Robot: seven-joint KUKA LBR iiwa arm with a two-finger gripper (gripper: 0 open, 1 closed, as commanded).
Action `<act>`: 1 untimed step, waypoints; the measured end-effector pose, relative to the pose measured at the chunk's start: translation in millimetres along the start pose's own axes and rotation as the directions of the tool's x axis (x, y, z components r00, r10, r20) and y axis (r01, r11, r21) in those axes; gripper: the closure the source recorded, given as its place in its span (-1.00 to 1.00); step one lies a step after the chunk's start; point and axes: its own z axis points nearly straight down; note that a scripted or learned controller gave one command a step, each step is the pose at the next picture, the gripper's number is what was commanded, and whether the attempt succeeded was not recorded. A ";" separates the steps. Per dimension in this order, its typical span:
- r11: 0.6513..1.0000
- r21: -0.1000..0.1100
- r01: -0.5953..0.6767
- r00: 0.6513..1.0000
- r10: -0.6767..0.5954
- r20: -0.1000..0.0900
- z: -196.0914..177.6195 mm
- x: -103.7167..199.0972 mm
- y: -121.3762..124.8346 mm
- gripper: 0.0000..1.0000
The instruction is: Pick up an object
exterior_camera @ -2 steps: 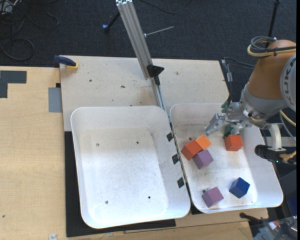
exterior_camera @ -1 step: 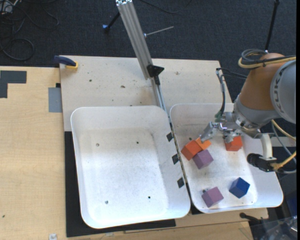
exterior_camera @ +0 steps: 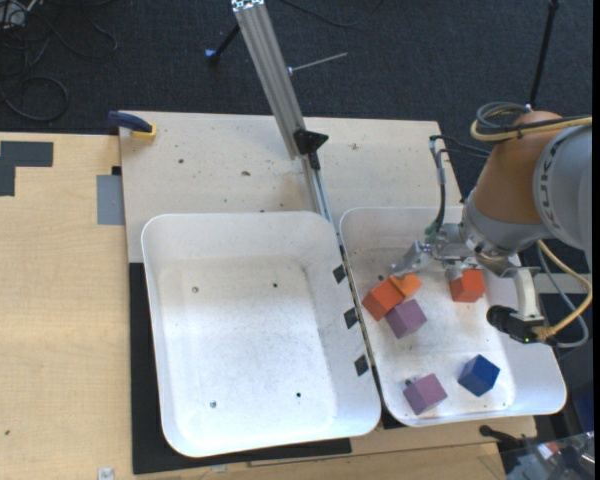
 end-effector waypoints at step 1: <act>1.000 -0.002 -0.007 1.000 0.007 -0.002 -8.9 -1.2 0.8 1.00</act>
